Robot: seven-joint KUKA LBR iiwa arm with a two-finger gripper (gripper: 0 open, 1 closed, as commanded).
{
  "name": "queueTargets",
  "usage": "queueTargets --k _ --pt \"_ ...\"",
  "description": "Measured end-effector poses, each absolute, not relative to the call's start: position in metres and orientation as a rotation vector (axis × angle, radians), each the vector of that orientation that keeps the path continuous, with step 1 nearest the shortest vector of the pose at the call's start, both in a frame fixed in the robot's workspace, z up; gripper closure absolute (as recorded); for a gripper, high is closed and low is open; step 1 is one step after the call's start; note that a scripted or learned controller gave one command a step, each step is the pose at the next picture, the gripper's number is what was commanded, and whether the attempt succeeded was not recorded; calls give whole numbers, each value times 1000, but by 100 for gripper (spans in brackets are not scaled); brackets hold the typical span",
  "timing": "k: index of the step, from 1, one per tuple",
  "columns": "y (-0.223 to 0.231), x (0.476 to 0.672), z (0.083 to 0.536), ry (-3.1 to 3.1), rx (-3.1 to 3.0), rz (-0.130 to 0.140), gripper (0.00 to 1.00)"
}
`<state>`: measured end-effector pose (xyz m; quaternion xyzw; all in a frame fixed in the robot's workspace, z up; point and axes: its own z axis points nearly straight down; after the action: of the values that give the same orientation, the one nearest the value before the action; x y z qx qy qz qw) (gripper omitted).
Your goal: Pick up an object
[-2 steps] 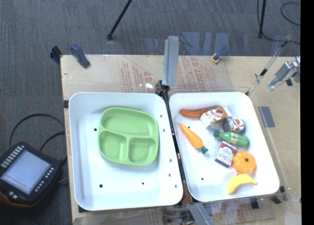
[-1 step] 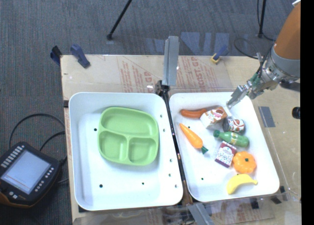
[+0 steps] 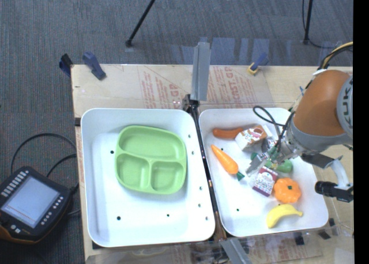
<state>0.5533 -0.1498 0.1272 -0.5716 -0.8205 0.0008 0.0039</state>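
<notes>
Hovering low in the right white bin [image 3: 230, 222], the end effector [image 3: 266, 158], grip state unclear, nears a small, light, stiff purple-and-white carton [image 3: 263, 181], best pinched across its flat sides.

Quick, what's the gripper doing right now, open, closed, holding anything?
Gripper: down in the right bin among the toy foods; whether it is open, shut or holding anything cannot be told.

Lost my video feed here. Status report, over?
End effector low in the right bin, among the toys. Nothing seen held. Carrot, small box, pumpkin and banana crowd it. Green tray in the left bin.
</notes>
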Motion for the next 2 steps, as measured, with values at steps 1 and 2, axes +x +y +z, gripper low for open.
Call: queueTargets --k 1,2 --pt "-99 526 85 -2546 -1829 2 0" --pt "-113 501 140 -2740 -1526 1 0"
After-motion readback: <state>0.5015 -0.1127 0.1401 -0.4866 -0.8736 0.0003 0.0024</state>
